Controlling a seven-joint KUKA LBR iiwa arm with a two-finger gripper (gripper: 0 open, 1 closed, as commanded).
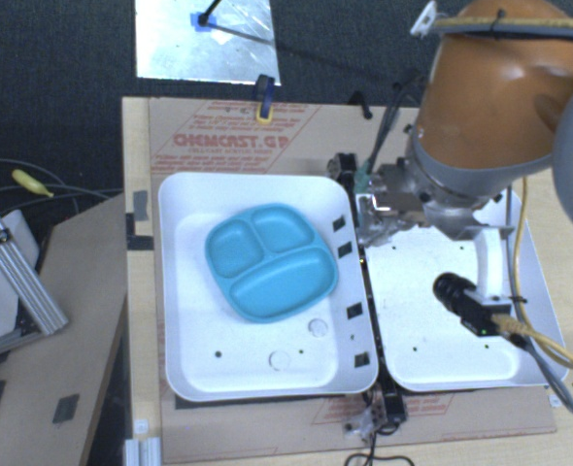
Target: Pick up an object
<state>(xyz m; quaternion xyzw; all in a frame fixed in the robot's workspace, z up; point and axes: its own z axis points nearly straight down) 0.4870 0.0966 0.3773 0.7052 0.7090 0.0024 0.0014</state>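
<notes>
A blue divided plate (pixel 270 260) lies flat in the middle of the left bin (pixel 185 357). My gripper (pixel 371 210) hangs under the big orange and grey wrist, over the far left corner of the right bin (pixel 432 372), close to the wall between the two bins. It is to the right of the plate and apart from it. The wrist hides much of the gripper, and I see nothing held in it.
Two small pale round things (pixel 317 328) (pixel 280 360) sit on the left bin's floor near its front. Black clips (pixel 354 310) line the shared wall. A foil sheet (pixel 207 27) lies beyond the bench, and a metal frame (pixel 10 270) stands at the left.
</notes>
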